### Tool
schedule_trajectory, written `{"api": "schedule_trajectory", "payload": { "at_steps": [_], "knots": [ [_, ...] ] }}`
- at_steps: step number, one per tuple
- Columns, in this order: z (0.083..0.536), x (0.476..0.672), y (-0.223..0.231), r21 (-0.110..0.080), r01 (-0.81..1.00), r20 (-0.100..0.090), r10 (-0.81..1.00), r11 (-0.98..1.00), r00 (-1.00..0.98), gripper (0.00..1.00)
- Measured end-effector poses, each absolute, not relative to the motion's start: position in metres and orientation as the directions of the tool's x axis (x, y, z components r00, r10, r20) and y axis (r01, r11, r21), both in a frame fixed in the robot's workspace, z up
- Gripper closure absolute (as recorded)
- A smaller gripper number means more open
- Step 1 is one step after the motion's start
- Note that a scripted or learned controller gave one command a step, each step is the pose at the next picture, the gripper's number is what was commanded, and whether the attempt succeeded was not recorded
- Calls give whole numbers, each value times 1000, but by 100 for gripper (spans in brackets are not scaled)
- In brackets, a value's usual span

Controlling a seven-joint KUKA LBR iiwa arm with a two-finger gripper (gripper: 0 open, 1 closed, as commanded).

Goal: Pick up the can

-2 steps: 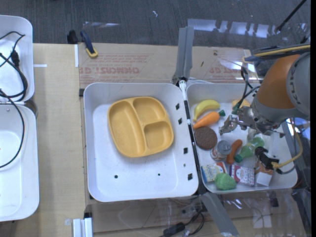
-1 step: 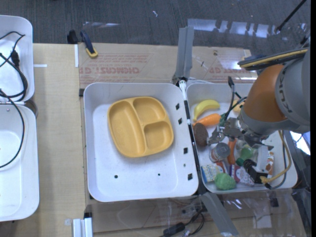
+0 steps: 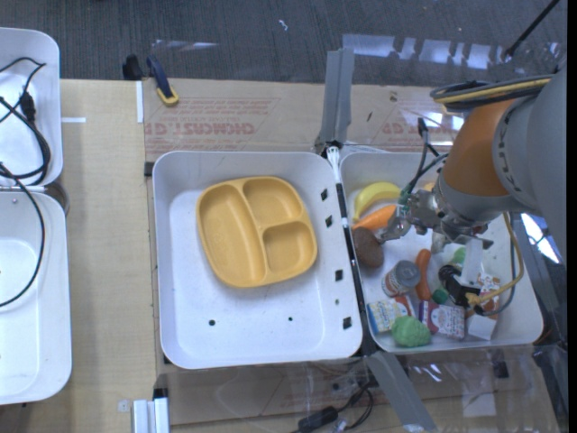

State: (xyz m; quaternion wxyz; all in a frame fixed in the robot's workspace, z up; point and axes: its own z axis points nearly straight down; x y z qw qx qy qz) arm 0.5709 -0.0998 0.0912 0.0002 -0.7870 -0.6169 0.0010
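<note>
The can (image 3: 400,280) is small with a red and white label. It lies among other items in the middle of the right bin (image 3: 527,318). My gripper (image 3: 416,224) hangs over the upper middle of that bin, below the arm's orange band (image 3: 476,162). It is up and slightly right of the can and apart from it. The arm's grey body hides the gripper's tip. Nothing shows as held.
The right bin also holds a banana (image 3: 379,194), a carrot (image 3: 379,216), a brown lump (image 3: 368,247), a green item (image 3: 412,332) and small cartons (image 3: 448,319). A yellow divided plate (image 3: 257,231) lies in the left bin (image 3: 180,332). A metal divider (image 3: 341,224) separates the bins.
</note>
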Motion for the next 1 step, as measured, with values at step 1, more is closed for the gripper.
{"api": "schedule_trajectory", "payload": {
  "at_steps": [1],
  "knots": [
    [91, 594, -148, -1, 984, -2, 984, -177, 177, 0]
  ]
}}
